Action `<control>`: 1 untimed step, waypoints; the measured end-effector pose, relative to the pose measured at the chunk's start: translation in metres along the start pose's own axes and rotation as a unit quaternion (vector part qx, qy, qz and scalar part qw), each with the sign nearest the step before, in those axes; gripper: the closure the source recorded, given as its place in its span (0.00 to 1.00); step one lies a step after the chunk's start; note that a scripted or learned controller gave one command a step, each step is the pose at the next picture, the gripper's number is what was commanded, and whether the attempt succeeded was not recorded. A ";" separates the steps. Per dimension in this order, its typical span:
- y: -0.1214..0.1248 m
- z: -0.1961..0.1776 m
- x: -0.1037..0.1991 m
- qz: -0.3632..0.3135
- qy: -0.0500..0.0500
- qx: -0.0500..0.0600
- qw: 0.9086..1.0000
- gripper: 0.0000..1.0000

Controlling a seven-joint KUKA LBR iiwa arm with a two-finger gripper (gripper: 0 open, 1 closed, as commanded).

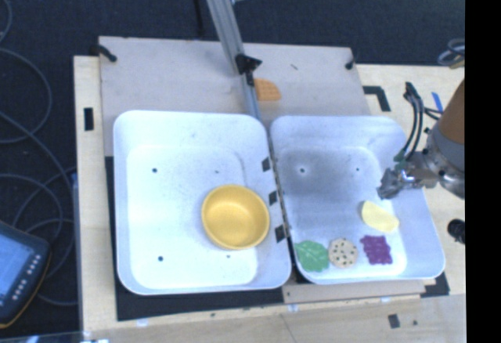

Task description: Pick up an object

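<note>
Since no one thing is named, the likeliest target looks to be the pale yellow piece [380,216], a flat, smooth, rounded lump lying in the right bin [329,142] toward its right side. The gripper [389,185] hangs just above and a touch left of it, nothing visibly in it; whether the fingers are open or closed I cannot tell from here. I'd call this the approach, with the grasp not yet made, and the next move needs a short drop centred over that low, slippery-looking shape. Along the bin's near wall sit a green leafy piece [313,255], a speckled tan cookie [342,252] and a knobbly purple cluster [378,249]. The left bin [156,138] holds a glossy yellow bowl [235,216]. Both rest on a light wooden surface [90,177].
</note>
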State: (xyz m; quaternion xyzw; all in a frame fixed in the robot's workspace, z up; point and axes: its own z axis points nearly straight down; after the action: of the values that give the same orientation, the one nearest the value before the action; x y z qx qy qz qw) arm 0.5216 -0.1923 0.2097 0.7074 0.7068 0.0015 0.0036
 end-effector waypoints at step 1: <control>0.000 -0.045 0.003 -0.002 0.000 0.000 1.000 1.00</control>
State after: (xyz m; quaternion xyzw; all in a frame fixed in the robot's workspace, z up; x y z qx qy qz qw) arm 0.5216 -0.1896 0.2546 0.7056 0.7086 0.0017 0.0038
